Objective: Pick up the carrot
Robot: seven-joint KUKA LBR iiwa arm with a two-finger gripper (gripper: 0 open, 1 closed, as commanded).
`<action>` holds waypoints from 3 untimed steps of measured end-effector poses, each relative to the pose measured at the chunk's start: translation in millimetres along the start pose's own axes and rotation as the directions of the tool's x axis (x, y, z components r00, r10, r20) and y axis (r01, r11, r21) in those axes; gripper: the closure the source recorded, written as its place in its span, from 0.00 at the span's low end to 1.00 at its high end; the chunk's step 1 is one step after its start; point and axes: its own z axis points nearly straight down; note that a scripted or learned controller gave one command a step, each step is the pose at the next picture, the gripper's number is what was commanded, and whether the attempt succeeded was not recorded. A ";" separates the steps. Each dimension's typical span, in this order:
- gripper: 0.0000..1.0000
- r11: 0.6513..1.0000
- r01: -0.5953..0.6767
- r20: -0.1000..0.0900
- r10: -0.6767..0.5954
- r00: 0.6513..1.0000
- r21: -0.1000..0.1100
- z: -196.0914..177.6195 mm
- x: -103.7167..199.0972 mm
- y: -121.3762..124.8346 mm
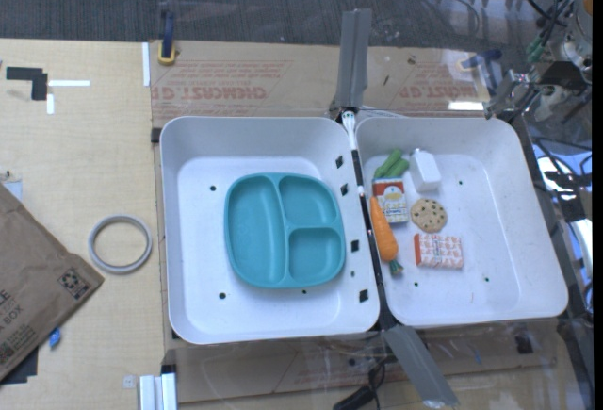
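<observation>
So the carrot [382, 233] is lying in the right bin [528, 238], jammed along its left wall, green top pointing at the near edge. That wall will crowd any pinch from the side. Just right of it sit a small carton [390, 200], a cookie [429, 214] and a wrapped snack [440, 252]. The teal divided plate [283, 230] has the left bin to itself. Can't tell the hand's state.
</observation>
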 end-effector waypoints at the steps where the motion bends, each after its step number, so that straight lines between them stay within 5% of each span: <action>1: 0.00 0.999 0.040 0.001 -0.040 0.999 -0.002 -83.3 95.3 -21.1; 2: 0.00 0.970 0.244 0.003 -0.244 0.970 -0.003 -150.4 172.4 -72.6; 3: 0.00 0.970 0.244 0.003 -0.244 0.970 -0.002 -150.3 172.4 -72.6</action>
